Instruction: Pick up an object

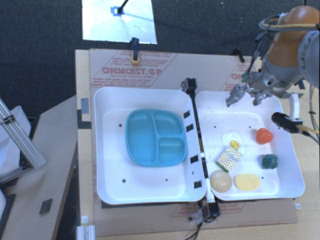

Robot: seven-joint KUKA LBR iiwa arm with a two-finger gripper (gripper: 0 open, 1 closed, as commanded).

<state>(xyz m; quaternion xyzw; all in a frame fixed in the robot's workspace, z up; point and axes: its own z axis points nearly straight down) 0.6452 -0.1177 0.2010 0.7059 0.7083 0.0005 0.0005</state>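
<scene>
We count 2 bins; right bin [287, 181] has 6 small objs, e.g. red ball [264, 135]. Gripper [246, 97] spread wide, holding nothing.

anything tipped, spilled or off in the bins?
Nothing stands out. The blue divided plate lies flat in the left bin; the toy foods sit apart near the right bin's front. The pincer hovers over its far edge.
</scene>
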